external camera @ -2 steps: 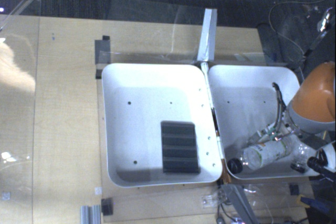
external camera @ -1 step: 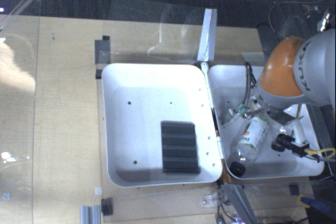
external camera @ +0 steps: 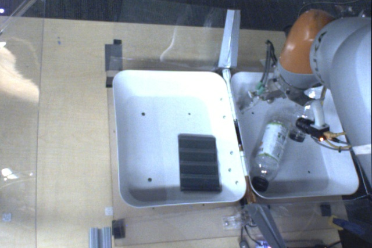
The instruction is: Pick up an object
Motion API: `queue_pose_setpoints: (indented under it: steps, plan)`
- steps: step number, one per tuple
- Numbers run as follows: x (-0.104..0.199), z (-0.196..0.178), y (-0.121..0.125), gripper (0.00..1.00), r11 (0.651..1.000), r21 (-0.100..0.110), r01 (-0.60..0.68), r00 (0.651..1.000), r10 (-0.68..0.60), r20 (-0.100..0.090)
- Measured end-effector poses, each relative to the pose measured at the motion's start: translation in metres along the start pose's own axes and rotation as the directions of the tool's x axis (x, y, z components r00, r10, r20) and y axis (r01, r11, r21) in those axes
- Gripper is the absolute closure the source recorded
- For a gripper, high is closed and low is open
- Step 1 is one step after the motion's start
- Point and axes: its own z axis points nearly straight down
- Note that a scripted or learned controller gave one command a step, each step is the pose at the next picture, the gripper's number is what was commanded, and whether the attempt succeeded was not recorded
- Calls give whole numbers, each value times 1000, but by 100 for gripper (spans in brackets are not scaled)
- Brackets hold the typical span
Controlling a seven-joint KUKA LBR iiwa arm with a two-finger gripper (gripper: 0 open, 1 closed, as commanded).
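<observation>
Camera view, starting at the near edge of the bench: we see a dark ribbed block [external camera: 199, 162] lying flat in the left bin [external camera: 131, 125], toward its near right corner, well apart from the arm. Just across the divide, in the right bin [external camera: 343, 183], a clear plastic bottle [external camera: 270, 145] lies on its side, its dark cap pointing toward the near rim and its body slanting away from us.

Farther back, our arm [external camera: 340, 61] reaches over the right bin, the orange band [external camera: 302, 40] bulking above the wrist. The gripper [external camera: 261, 93] hangs near the bin's far left corner, beyond the bottle's far end and apart from it. We cannot tell whether the tool is spread or pressed together; cables and wrist hardware clutter that spot. Nothing shows between its tips.

We judge the task not yet done: both candidate objects rest on their bin floors, unlifted. What is left is the whole grasp, closing on one thing and raising it. The bottle looks the nearer choice.
</observation>
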Motion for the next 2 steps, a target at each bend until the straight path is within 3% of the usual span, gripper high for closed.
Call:
queue_pose_setpoints:
  steps: [1,2]
  plan:
    - [-22,-32,-52,0,992,5,-128,992,128,-2]
    - [-41,-80,-30,0,981,5,-194,981,194,-1]
